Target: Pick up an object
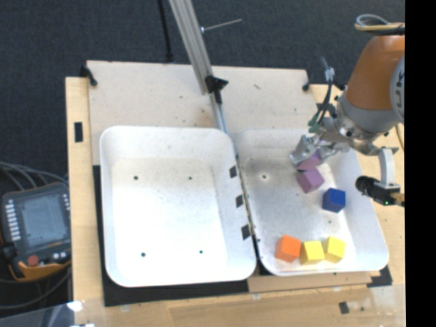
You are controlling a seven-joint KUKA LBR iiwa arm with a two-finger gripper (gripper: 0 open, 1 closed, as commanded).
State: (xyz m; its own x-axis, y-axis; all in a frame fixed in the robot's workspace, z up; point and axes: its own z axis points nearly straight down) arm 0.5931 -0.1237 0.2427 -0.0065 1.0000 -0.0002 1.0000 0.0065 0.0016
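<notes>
The small purple cube (310, 178) lies mid-bin in the right white bin (381, 251) (open floor around), just below the grey gripper (304, 154), whose grip state I cannot tell.

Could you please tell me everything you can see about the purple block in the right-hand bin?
The purple block is a small, matte cube of plain purple, turned slightly askew to the bin's edges. It lies in the upper middle of the right bin, directly under the hand, whose tip overlaps its top edge; whether they touch is unclear. The blue block lies just below and right of it, apart.
</notes>
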